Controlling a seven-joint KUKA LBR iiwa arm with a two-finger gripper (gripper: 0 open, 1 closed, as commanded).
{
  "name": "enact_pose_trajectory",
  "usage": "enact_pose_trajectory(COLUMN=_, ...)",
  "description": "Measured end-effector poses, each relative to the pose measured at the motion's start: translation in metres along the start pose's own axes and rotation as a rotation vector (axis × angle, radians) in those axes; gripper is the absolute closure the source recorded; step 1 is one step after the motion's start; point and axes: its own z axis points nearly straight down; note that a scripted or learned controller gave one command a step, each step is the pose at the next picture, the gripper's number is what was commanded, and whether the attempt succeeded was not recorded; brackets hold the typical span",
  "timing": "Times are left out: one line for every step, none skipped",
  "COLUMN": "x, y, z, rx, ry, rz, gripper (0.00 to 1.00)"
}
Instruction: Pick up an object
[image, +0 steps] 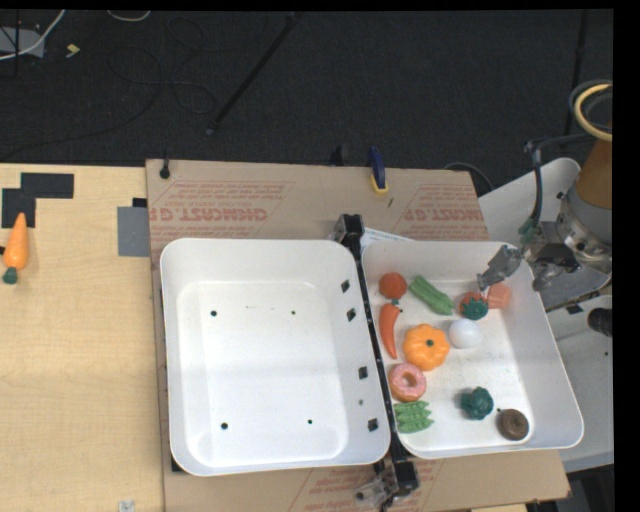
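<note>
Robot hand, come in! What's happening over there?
Hand low over right white bin, nothing seen held. Small teal-and-salmon toy just beneath. White ball and orange pumpkin crowd close.
</note>
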Motion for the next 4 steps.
enact_pose_trajectory(x=0.034, y=0.045, z=0.138, rx=0.003, ry=0.002, rz=-0.001, gripper=0.0)
enact_pose_trajectory(x=0.076, y=0.048, z=0.146, rx=0.011, ry=-0.003, rz=-0.003, gripper=0.0)
enact_pose_trajectory(x=0.109, y=0.048, z=0.147, rx=0.007, ry=-0.003, rz=0.001, gripper=0.0)
enact_pose_trajectory(x=0.109, y=0.049, z=0.136, rx=0.005, ry=-0.001, rz=0.001, gripper=1.0)
